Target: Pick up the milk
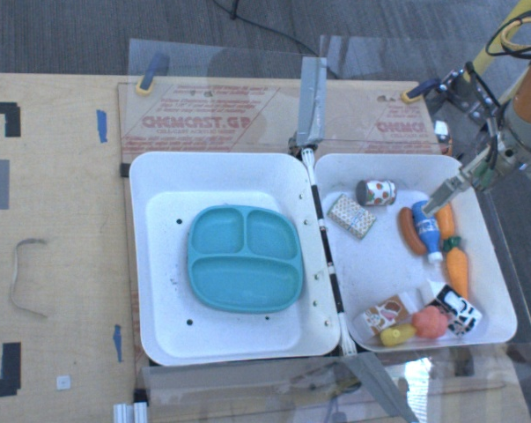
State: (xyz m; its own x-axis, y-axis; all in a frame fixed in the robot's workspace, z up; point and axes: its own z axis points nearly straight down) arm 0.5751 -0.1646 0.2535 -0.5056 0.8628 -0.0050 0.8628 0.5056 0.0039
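Note:
The milk (459,312) is a small carton with black and white cow patches. It lies in the front right corner of the right bin (503,324), beside a pink-red round toy (431,322). My gripper (432,204) reaches in from the upper right and hangs low over the back right part of that bin. Its tip is right at the top of a blue bottle (428,232) and a sausage (410,230), well behind the milk and apart from it. I see nothing held.
The right bin also holds a small can (376,192), a checkered packet (352,216), a carrot (458,271), a small printed box (386,311) and a yellow piece (395,334). A teal divided plate (245,258) lies in the left bin (159,192).

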